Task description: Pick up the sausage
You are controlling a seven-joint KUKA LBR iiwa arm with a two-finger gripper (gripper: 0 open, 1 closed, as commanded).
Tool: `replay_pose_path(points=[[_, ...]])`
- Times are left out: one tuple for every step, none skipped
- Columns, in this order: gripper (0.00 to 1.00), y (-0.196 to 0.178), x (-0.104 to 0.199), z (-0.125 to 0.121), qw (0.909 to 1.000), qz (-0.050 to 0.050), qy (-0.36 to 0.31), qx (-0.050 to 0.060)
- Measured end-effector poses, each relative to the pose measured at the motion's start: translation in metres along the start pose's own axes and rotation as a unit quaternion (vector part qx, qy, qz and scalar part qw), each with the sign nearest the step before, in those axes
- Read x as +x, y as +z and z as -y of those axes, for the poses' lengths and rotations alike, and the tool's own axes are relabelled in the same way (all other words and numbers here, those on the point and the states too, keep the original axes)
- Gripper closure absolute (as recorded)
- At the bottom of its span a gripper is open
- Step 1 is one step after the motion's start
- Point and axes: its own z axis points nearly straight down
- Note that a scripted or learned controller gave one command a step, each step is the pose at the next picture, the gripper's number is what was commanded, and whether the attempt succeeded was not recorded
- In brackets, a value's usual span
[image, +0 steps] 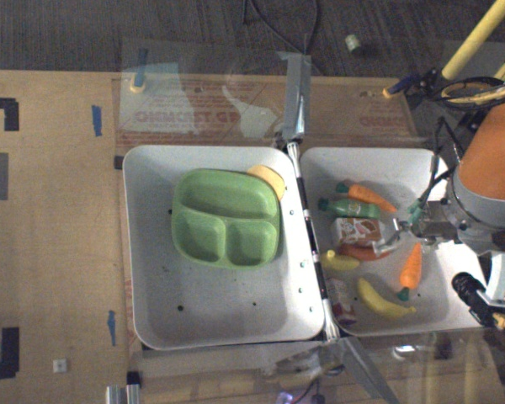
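End effector (401, 231) spread open, beside sausage (359, 252)

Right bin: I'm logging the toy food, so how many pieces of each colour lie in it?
Orange: 2, carrots
Yellow: 2, banana, small piece
Green: 1, bottle
Red-brown: 1, packet
Total: 6

You see the gripper (401, 230) low in the right bin (438, 160), beside a red-brown packet (358, 234), with two carrots (372, 196) and a banana (384, 300) near. The left bin (151, 225) holds a green divided tray (227, 217).
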Motion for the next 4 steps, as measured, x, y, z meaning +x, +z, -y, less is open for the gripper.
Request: replay_pose_path(points=[[0.00,0.132,0.006,-0.044,0.9978,0.000,0.066,-0.003],[1.00,0.123,0.003,-0.044,0.9976,0.001,0.069,-0.004],[1.00,0.037,0.101,-0.081,0.9942,0.001,0.107,-0.002],[1.00,0.027,0.101,-0.082,0.9943,0.001,0.106,-0.002]])
